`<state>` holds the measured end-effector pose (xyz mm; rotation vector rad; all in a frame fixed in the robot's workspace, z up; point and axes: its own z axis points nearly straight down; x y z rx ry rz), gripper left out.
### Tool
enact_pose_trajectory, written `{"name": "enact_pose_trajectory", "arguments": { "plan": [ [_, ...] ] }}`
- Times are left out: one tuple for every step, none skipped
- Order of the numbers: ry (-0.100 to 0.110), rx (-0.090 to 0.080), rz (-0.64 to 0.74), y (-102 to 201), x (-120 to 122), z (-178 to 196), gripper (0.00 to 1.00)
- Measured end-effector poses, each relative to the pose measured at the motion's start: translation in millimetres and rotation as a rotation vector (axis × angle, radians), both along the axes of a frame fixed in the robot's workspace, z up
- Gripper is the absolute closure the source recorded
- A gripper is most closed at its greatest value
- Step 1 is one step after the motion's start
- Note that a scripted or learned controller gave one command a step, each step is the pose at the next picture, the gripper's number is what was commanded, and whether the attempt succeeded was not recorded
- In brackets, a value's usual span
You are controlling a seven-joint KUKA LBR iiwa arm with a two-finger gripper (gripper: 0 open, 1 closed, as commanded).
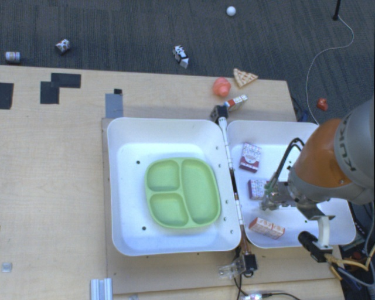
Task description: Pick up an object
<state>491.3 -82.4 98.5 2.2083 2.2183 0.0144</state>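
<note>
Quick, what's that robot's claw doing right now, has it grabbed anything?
Gripper: low in the right bin, beside the small purple packet; whether it grips anything cannot be told.

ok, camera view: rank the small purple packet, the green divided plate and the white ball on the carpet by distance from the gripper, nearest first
1. Small purple packet, right bin, just left of the gripper.
2. Green divided plate, left bin, farther left across the divider.
3. White ball, on the carpet at the top of the view, beyond the bench.
</note>
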Motion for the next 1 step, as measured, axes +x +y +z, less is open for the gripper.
{"name": "enact_pose_trajectory", "arguments": {
  "plan": [
    [0.000, 0.000, -0.001, 0.1, -0.1, -0.1, 0.00]
  ]
}}
